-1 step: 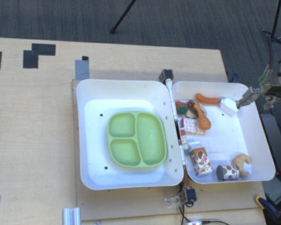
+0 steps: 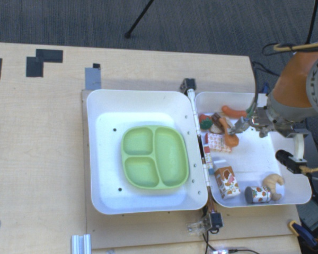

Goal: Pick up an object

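Target likely the orange piece (image 2: 231, 140) in the right bin (image 2: 302, 194), far-left part, touching the red-and-white packet (image 2: 217, 143). Gripper (image 2: 236, 127) directly above it, low in the bin. Grip state: cannot tell, no hold confirmed.

Crowded around target: green-and-red item (image 2: 205, 123), brown piece (image 2: 220, 123), sausage (image 2: 233, 111) just behind. Well apart at the near wall: carton (image 2: 227, 182), can (image 2: 258, 194), tan pastry (image 2: 274, 181). Left bin (image 2: 95, 157) with green tray (image 2: 154, 157).

Risks, judged: small rounded target, prone to squirting sideways on closing. Tight clutter, so neighbours likely nudged or caught instead. Bin divider close by; possible collision on descent.
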Robot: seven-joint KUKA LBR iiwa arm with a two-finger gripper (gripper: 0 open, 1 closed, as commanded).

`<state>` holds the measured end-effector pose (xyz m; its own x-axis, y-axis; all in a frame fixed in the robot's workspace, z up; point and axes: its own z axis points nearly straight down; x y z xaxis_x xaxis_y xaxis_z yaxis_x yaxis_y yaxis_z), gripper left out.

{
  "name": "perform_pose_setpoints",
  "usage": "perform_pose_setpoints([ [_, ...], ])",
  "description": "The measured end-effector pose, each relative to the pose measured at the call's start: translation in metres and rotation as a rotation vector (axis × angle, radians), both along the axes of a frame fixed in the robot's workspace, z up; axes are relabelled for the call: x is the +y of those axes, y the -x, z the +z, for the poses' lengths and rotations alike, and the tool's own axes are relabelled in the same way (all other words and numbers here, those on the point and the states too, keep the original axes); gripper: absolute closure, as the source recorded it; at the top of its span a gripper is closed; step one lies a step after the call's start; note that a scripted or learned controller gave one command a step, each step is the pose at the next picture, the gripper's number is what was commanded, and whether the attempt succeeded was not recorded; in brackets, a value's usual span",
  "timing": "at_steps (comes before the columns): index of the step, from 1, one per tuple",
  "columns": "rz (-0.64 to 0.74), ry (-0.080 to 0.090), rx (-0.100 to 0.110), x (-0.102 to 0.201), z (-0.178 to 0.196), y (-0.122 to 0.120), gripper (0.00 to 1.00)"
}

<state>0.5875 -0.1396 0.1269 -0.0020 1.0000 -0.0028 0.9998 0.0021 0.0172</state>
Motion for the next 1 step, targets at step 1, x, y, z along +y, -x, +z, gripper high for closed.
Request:
perform_pose_setpoints([
  [1, 0.000, -0.002, 0.013, 0.0114, -0.0160, 0.0044, 0.00],
])
